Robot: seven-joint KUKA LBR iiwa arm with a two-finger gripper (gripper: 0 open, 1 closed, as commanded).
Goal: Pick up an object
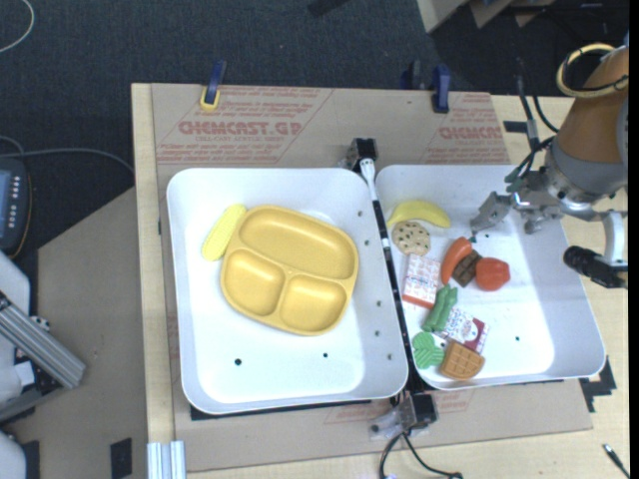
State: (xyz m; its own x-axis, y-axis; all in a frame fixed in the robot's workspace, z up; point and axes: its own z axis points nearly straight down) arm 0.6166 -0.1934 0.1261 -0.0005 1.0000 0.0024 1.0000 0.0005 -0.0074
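My gripper (511, 215) hangs over the far right part of the right bin (559, 312), open, with nothing between its fingers. Just left and below it lie an orange-red carrot-like toy (457, 257), a small brown piece (467, 270) and a red tomato (492, 273). Farther left are a yellow banana (421, 211) and a round cookie (410, 237). A red-and-white packet (420, 280), a green vegetable (439, 307), a printed packet (465, 328), a green leaf piece (426, 348) and a waffle (461, 361) run toward the bin's front.
The left bin (200, 307) holds a yellow divided plate (290, 268) with a yellow corn cob (223, 232) at its left rim. The grey arm with its orange band (591, 128) enters from the right. Clamps (211, 94) hold the cardboard at the back.
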